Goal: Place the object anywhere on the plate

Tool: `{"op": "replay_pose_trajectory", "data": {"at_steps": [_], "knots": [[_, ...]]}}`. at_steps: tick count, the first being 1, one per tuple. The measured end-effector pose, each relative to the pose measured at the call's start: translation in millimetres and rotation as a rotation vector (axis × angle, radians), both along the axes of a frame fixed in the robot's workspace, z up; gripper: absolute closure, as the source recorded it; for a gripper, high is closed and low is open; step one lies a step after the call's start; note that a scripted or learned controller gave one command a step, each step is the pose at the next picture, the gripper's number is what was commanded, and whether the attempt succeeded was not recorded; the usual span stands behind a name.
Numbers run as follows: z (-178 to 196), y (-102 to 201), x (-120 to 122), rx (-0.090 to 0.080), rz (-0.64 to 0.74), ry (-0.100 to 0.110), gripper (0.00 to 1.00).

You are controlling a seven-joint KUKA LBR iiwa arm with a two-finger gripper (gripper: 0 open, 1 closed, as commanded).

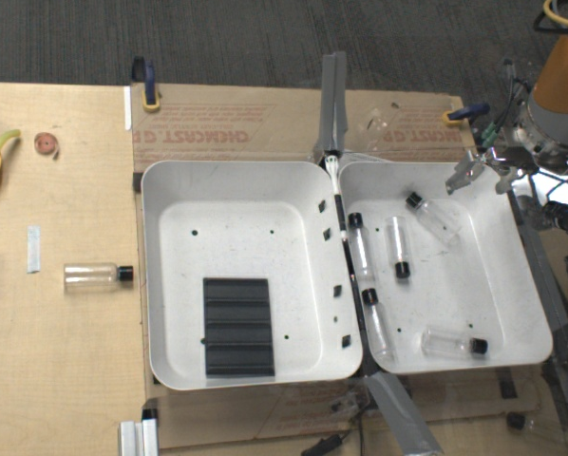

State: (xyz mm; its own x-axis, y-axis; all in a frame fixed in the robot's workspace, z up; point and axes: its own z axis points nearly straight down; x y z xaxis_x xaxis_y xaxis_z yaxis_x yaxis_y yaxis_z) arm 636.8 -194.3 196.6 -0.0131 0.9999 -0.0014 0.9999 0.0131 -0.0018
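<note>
Grey pincer at right bin's far corner, partly cut off, grip state unclear, clear bottles perhaps five.

I see dark grey carpet across the top, lit evenly with no hard shadows. Below it my view takes in a pale wooden bench on the left, with a sheet of brown cardboard laid beside it, its printed lettering upside down to me. 2 clamps pin the cardboard's far edge: a blue one at left, another at right. A grey metal bar stands at the middle.
</note>
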Motion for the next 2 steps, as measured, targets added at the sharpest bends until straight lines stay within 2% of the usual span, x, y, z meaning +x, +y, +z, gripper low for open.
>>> {"op": "replay_pose_trajectory", "data": {"at_steps": [1, 2], "knots": [[49.0, -28.0, 22.7, -0.002, 0.159, -0.003, 0.0], [170.1, -27.8, 22.7, -0.001, 0.128, -0.001, 0.0]]}}
